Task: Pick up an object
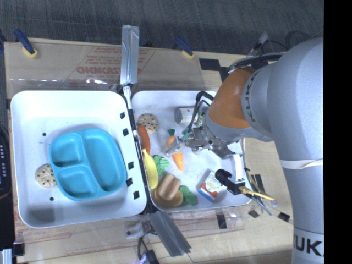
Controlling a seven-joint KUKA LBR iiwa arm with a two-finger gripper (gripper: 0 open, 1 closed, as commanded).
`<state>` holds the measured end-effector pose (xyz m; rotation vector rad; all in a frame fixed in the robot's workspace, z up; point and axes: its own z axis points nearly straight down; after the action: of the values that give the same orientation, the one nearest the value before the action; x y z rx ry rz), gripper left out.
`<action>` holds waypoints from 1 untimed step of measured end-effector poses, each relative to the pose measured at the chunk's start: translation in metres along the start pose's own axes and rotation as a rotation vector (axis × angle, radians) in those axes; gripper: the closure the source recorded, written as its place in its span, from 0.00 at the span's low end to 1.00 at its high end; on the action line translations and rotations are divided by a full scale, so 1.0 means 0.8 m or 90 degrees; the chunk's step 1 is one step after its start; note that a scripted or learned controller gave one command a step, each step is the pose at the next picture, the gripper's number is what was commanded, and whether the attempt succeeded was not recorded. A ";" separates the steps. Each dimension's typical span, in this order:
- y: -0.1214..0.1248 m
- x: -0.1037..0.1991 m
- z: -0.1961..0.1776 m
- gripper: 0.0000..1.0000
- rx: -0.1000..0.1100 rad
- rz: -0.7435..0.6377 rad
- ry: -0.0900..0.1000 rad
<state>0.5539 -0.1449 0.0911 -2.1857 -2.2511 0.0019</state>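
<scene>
Looming largest at the right of the frame, my grey arm with its orange band reaches down into the right bin. My tool hangs low at the middle of that bin; whether it is wide or narrow I cannot tell, since the wrist covers it. Just beside it lies a small orange carrot piece, probably the nearest thing to pick. Further left, a longer carrot, a cookie and a banana crowd the dividing wall. A bread roll and a small carton sit toward the lower edge. Across the divider, the left bin holds a blue divided tray and another cookie, well apart from my reach.
</scene>
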 end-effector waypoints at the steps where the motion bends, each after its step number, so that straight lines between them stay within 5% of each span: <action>1: 0.000 -0.002 -0.011 1.00 0.002 0.000 0.000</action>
<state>0.5538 -0.1467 0.0998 -2.1847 -2.2499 0.0057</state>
